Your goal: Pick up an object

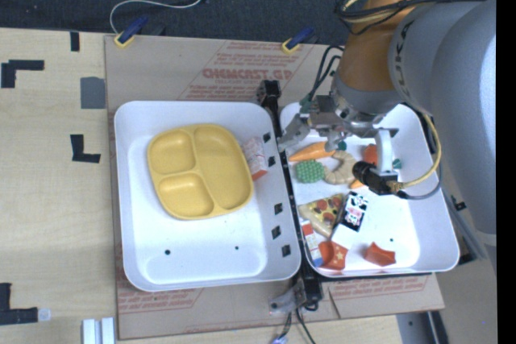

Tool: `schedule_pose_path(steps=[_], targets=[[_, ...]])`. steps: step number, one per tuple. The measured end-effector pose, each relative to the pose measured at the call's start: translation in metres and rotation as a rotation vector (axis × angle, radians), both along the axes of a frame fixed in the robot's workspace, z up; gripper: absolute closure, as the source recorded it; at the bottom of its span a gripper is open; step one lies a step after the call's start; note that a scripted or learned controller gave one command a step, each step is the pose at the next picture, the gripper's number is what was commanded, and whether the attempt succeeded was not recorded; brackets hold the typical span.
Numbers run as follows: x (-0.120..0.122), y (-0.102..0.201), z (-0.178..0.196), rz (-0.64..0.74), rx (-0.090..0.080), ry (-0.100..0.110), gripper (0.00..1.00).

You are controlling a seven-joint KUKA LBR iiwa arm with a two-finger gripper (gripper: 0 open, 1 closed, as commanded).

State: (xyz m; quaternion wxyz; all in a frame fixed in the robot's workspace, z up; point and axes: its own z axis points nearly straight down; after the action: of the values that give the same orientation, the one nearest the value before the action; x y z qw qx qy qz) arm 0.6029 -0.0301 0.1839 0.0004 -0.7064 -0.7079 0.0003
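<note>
Gripper (pixel 339 142) low over toy foods at right bin's (pixel 427 258) upper-left corner; finger state cannot be told; nothing visibly grasped, pick apparently remains.

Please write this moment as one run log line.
arm: over right bin | gripper: above carrot | left bin: yellow tray
</note>
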Motion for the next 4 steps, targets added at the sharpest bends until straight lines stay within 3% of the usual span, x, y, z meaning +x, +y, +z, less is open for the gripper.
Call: schedule_pose_path(steps=[1, 2, 3, 4], targets=[[-0.057, -0.059, 0.0, -0.003, -0.001, 0.001, 0.0], [-0.084, -0.08, -0.083, -0.001, 0.0, -0.001, 0.0], [-0.065, -0.069, -0.098, -0.002, -0.001, -0.002, 0.0], [0.013, -0.066, -0.098, -0.001, -0.001, -0.005, 0.0]])
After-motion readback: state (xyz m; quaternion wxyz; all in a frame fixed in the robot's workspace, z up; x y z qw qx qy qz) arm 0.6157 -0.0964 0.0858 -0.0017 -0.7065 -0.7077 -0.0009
